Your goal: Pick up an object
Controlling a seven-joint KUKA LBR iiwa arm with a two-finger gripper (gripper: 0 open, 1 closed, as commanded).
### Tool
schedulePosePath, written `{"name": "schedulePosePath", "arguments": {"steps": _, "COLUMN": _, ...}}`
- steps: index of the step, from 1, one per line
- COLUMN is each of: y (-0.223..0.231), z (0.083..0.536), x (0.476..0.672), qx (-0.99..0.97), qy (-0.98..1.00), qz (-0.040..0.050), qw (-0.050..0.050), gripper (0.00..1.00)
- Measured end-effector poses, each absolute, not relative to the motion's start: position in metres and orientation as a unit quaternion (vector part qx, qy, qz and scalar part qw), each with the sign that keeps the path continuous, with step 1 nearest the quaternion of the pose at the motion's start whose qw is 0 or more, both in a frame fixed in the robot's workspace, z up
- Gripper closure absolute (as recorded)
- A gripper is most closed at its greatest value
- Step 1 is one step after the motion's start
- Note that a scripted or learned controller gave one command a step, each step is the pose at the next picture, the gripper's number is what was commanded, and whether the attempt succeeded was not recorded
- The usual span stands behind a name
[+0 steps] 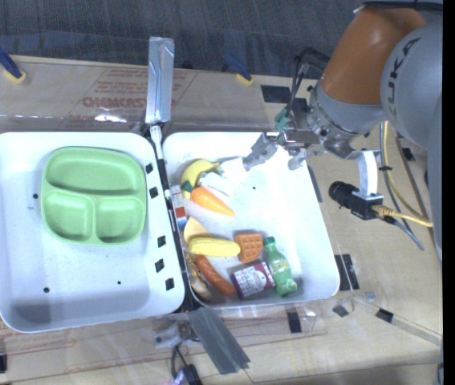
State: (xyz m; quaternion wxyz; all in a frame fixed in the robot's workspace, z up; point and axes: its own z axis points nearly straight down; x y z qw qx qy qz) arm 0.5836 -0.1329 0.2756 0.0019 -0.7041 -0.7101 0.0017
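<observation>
Your gripper (277,154) sits above back edge of right bin (315,215), fingers spread apart, nothing between them. Your pick candidates crowd right bin's left and front side: banana (197,169) at back, carrot (211,201) just in front of it, then second banana (213,248), waffle (249,245), green bottle (278,266), jar (253,280), sausage (215,278). Left bin (18,287) holds green divided plate (95,195). Both bins rest on surface (404,327).

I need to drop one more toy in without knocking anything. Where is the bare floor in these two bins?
Right bin: bare along its right wall, beside the green bottle and below the gripper; its left side is crowded. Left bin: bare below the green tray.
</observation>
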Motion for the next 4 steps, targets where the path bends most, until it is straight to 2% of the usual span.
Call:
{"name": "schedulePosePath", "arguments": {"steps": 1, "y": -0.1, "z": 0.144, "x": 0.617, "qx": -0.646, "qy": -0.764, "qz": 0.0026, "qw": 0.004, "gripper": 0.0}}
{"name": "schedulePosePath", "arguments": {"steps": 2, "y": -0.098, "z": 0.105, "x": 0.58, "qx": -0.557, "qy": -0.831, "qz": -0.0066, "qw": -0.012, "gripper": 0.0}}
{"name": "schedulePosePath", "arguments": {"steps": 3, "y": -0.101, "z": 0.116, "x": 0.58, "qx": -0.556, "qy": -0.831, "qz": -0.0047, "qw": -0.014, "gripper": 1.0}}
{"name": "schedulePosePath", "arguments": {"steps": 4, "y": -0.063, "z": 0.193, "x": 0.626, "qx": -0.488, "qy": -0.873, "qz": -0.0001, "qw": -0.001, "gripper": 1.0}}
